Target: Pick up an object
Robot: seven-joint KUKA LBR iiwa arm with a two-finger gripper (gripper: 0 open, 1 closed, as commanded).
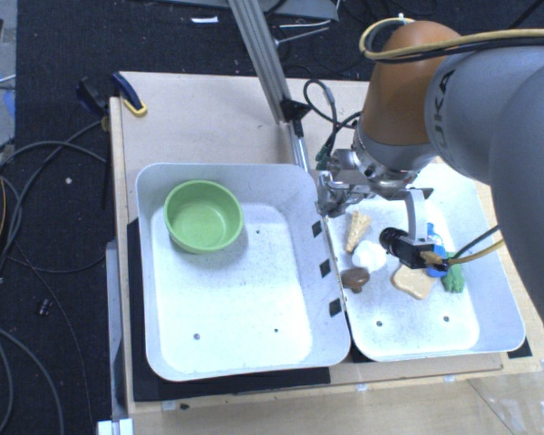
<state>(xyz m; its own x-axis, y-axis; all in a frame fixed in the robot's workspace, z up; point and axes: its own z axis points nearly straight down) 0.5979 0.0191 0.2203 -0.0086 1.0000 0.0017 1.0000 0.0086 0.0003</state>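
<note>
My gripper [372, 214] hangs over the left part of the right bin [490, 333], below the orange wrist band. Its fingers [328, 203] look spread open, with nothing held between them. Just below it lies a beige cone-shaped piece [356, 231]. Close by are a white lump [369, 256], a brown piece [354, 279], a tan toast-like slice [412, 285], a green piece [454, 280] and a small blue and orange item [434, 241]. The arm hides the bin's far side.
A green bowl [203, 216] sits at the back of the left bin [236, 333]. The raised divider [322, 243] between the two bins runs right beside the gripper. A metal pole [263, 53] slants up behind it, and cables trail off the bench to the left.
</note>
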